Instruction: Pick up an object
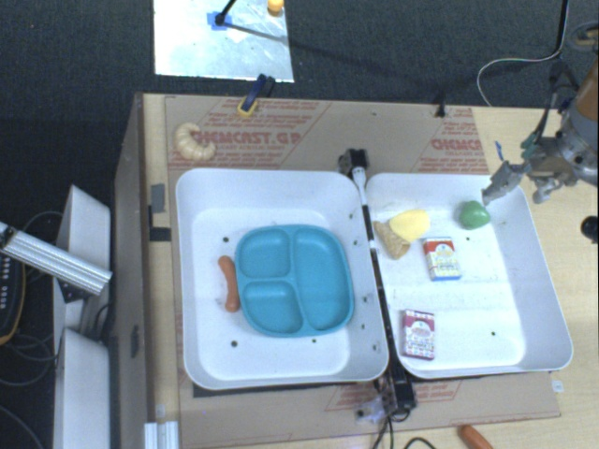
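in the left white bin (pixel 201 251), a small orange sausage (pixel 229 283) lies beside a blue plastic tray (pixel 293 279). the right bin (pixel 543 316) holds a yellow lump (pixel 408 224), two little red boxes (pixel 441 257) and a green ball (pixel 474 215). the gripper (pixel 520 184) hangs near the ball, fingers apart, holding nothing.

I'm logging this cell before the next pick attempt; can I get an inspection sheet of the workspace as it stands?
Surface: two shallow white bins side by side on a printed cardboard sheet.
Job's things: right bin holds a green round object, yellow rounded object, tan wedge, two small red-and-white boxes.
Clutter: left bin holds a blue divided plastic tray and an orange sausage-shaped toy.
Claw: grey claw above the right bin's far right corner, holding nothing.
Cables: thin wire looping near the arm.
Surroundings: dark carpet, shiny metal sheet.
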You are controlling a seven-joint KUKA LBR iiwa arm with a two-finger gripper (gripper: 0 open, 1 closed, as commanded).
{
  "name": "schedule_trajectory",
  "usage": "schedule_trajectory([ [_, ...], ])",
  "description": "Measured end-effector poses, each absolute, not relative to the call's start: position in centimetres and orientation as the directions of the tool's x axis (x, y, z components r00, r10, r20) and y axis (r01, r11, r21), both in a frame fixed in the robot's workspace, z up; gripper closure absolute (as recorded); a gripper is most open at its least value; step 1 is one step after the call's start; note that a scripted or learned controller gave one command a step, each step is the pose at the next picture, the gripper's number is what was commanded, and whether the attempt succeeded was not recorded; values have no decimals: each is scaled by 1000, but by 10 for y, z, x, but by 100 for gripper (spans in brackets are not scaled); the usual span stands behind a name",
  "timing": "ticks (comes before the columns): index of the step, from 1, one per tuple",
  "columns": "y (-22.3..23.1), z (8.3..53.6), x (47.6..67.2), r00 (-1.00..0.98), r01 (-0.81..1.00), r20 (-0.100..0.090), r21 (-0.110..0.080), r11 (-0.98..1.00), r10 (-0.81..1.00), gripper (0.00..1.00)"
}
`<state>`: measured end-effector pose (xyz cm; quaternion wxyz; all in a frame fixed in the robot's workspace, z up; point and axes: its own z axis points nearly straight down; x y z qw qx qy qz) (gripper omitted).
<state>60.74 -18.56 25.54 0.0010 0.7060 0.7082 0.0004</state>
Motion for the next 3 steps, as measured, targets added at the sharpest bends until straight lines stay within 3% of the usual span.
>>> schedule_trajectory([
  [1, -192, 159, 648, -5, 1000, 0, -1, 5, 1000, 0],
  [2, -184, 83, 668, -4, 1000, 1, -1, 4, 1000, 0],
  [3, -184, 96, 670, -7, 1000, -3, 6, 7, 1000, 100],
])
